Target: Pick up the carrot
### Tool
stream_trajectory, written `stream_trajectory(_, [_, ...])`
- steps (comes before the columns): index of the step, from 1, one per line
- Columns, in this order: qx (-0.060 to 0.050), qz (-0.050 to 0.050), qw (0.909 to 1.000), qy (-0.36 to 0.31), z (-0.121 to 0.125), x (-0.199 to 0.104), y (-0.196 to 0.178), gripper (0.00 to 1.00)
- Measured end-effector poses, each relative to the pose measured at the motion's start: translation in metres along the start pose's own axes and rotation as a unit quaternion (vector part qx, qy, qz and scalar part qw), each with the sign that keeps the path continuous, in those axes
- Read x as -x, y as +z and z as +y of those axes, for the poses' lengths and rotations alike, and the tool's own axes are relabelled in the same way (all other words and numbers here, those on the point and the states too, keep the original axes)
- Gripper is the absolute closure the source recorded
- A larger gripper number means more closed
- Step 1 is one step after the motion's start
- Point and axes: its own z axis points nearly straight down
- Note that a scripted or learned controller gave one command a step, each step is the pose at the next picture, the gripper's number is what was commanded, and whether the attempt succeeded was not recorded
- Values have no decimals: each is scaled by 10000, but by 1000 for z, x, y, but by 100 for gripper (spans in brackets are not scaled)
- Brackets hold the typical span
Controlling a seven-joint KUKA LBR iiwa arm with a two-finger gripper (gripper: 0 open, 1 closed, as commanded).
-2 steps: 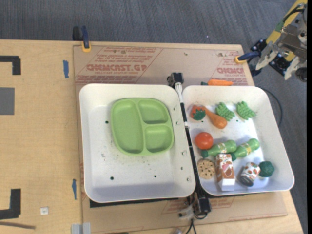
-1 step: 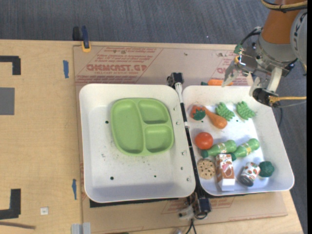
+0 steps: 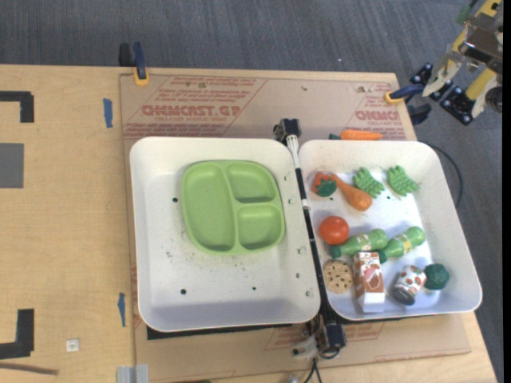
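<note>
The carrot (image 3: 352,191), well apart from the fingers (image 3: 459,102) (spread cannot be told), is best gripped across its width.

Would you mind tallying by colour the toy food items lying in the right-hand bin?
Right bin, by main colour:
Orange: 1, the carrot
Red: 2, a tomato and a strawberry-like piece
Green: 5, two leafy pieces, two long vegetables, one dark round piece
Tan: 1, a cookie
Red-and-white packaging: 2, a carton and a can
Total: 11
</note>
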Motion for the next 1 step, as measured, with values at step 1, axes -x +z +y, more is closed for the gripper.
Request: stream_trajectory(1, [-36, 0, 10000, 87, -45, -36, 87, 0])
